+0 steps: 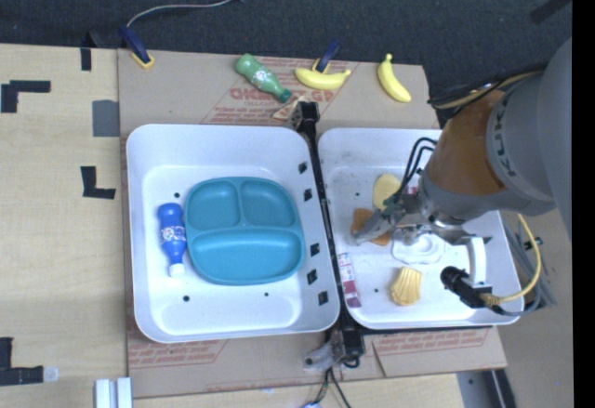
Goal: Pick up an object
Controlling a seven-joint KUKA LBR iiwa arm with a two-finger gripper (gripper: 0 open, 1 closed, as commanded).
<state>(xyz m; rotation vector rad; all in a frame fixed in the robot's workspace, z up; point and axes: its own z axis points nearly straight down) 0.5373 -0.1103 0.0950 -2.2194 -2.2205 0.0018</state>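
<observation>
My gripper (pixel 376 225) reaches down into the right bin (pixel 483 315), its fingers low over a small orange-brown piece (pixel 361 220) near the bin's left-middle. Whether that piece sits between the fingers is hidden by the gripper body. Just behind the gripper lies a yellow chip-like item (pixel 386 188). A ridged yellow item (pixel 405 285) rests near the bin's front. A white round item (pixel 418 250) lies under the wrist. The grey arm with its orange band (pixel 465 155) comes in from the right.
The left bin (pixel 149 155) holds a blue divided plate (pixel 245 230) and a blue bottle (pixel 171 237) at its left. Behind the bins lie a green bottle (pixel 261 77) and two bananas (pixel 322 77) (pixel 393 81). A black divider (pixel 321 211) separates the bins.
</observation>
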